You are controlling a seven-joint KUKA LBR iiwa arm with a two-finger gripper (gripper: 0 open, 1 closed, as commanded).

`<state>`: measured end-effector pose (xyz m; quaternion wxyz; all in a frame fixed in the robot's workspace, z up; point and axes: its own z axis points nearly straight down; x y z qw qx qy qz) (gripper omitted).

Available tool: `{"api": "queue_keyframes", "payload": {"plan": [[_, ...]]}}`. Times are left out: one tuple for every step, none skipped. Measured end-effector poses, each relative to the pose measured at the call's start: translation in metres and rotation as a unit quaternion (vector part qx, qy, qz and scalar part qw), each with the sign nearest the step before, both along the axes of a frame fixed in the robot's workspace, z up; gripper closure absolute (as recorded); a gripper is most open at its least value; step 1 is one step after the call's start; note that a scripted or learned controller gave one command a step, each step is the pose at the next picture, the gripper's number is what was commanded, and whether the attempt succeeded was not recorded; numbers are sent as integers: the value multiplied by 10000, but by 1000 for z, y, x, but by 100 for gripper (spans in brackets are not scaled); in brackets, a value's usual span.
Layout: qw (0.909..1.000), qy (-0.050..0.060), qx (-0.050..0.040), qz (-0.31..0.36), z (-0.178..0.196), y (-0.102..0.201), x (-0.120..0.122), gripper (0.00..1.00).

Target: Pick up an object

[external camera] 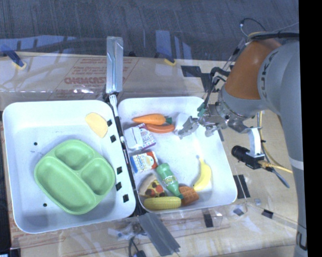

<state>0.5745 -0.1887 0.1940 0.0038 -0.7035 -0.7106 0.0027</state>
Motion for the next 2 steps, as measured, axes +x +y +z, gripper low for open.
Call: {"api": "queue_keyframes", "payload": {"plan": [[9924, -1, 11, 1233, -63, 68, -26, 0], [9900, -17, 8, 1411, -105, 88, -66, 0]]}}
